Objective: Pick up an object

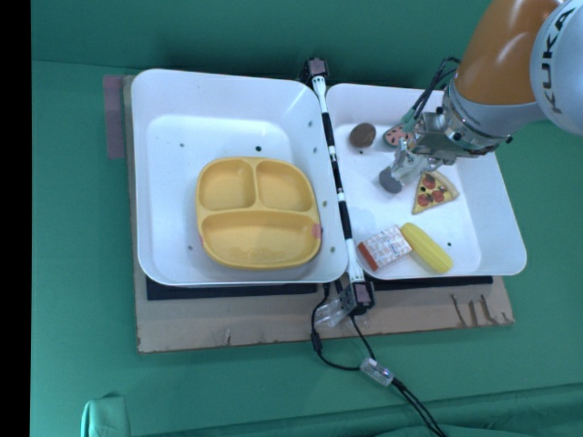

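My gripper (393, 177) hangs low over the middle of the right bin (496, 209), reaching in from the right. Its tip is just left of a pizza slice toy (434, 190) and below a small pink item (393, 137) partly hidden by the wrist. A brown round piece (363, 135) lies at the bin's far left. Toward the front edge sit a yellow corn cob (426, 248) and a red-and-white packet (384, 247). Nothing shows as lifted off the bin floor.
The left bin (164, 107) holds a yellow divided plate (258, 213). A black-and-white bar (333, 162) runs between the bins, with a cable (364, 353) trailing off the front. Green cloth surrounds the cardboard base.
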Controlling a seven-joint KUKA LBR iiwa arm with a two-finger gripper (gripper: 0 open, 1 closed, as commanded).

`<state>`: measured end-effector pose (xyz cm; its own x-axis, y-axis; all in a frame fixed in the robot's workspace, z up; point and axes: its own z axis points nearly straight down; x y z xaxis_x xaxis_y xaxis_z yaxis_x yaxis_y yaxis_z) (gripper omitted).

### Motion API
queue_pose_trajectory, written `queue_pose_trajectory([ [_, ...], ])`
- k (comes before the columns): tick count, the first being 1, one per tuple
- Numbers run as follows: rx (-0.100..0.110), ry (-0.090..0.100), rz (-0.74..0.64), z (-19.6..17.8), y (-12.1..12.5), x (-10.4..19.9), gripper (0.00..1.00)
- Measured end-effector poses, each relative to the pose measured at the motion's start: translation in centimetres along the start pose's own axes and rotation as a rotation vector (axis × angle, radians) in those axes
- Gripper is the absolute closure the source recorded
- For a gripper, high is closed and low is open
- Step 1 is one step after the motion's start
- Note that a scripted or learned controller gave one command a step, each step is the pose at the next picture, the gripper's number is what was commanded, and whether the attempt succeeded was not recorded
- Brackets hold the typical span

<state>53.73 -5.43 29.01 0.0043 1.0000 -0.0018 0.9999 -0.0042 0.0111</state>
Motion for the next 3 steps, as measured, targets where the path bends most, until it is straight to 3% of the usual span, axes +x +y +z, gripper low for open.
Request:
queue_pose_trajectory([
  [1,0.000,0.000,0.000,0.0,0.0,0.0,0.00],
  [2,-0.003,-0.008,0.004,5.4,5.7,-11.1,0.00],
  [3,-0.005,-0.009,0.001,10.5,12.3,-9.9,0.00],
])
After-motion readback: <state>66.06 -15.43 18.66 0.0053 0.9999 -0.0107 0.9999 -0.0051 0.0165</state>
